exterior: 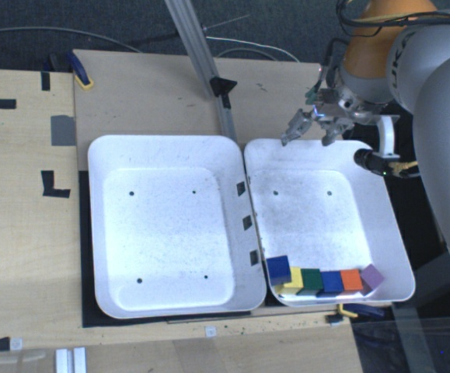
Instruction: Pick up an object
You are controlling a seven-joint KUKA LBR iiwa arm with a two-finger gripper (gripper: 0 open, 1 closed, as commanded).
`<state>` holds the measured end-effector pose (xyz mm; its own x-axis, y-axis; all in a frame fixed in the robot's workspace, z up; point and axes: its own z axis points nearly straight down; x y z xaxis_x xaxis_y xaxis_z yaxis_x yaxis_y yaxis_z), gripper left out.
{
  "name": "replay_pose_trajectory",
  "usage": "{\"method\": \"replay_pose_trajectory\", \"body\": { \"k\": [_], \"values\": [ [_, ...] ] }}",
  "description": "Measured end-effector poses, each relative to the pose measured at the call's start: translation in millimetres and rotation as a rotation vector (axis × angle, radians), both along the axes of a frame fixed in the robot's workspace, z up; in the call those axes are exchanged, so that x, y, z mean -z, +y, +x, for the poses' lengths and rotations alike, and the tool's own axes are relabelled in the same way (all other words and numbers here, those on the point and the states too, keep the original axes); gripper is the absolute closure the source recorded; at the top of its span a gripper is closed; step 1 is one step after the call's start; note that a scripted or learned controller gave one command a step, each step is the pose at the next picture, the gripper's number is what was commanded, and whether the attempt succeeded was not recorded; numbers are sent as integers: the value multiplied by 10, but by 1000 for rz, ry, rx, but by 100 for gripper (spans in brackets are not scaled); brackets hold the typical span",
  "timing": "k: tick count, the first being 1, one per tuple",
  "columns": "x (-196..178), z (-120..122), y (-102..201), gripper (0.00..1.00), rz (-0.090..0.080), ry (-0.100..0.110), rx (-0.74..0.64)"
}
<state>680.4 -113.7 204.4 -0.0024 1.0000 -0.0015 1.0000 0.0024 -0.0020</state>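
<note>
I see two shallow white plastic bins [166, 150] on my tan wooden bench [131, 92]. My metal two-finger gripper [310, 134] hangs spread apart, holding nothing.

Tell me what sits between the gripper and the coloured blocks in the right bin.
Nothing visible does. The gripper hangs open above the far rim of the right bin; the blocks lie in a row against its near wall, and only bare white floor lies between them.
</note>
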Motion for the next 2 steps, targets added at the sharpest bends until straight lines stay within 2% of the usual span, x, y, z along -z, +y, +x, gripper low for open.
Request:
{"method": "replay_pose_trajectory", "body": {
  "k": [1,2],
  "values": [
    [-101,3,9,100,0,0,-2],
    [-585,-340,43,100,1,-6,2]
  ]
}}
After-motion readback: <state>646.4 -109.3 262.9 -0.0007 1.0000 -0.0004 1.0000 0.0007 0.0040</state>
